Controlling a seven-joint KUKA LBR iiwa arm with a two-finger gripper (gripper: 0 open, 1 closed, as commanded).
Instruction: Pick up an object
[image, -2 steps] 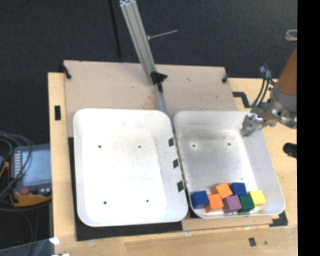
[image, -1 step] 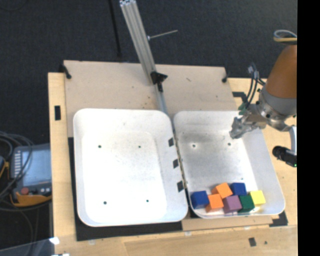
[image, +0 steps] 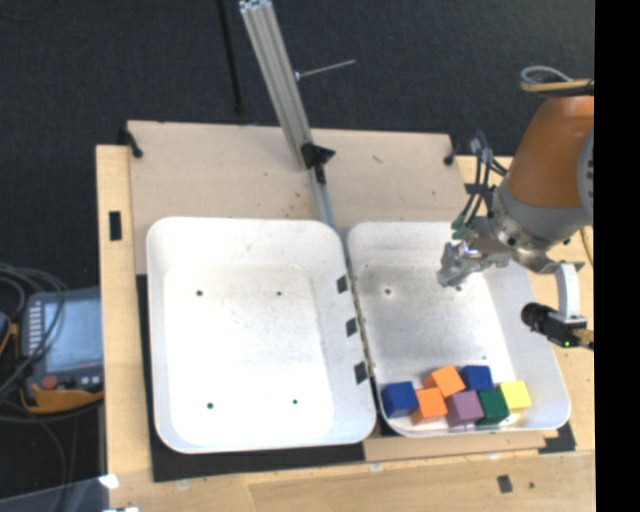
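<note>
Camera view: 7 cubes (image: 458, 394) clustered, prob. unobstructed.

I can read no text, label, brand or number anywhere from here; nothing is legible on any surface.

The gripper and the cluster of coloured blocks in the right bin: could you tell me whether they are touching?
Apart. The camera view shows the gripper over the upper part of the right bin, with bare white floor between it and the blocks at the bin's near edge.
</note>
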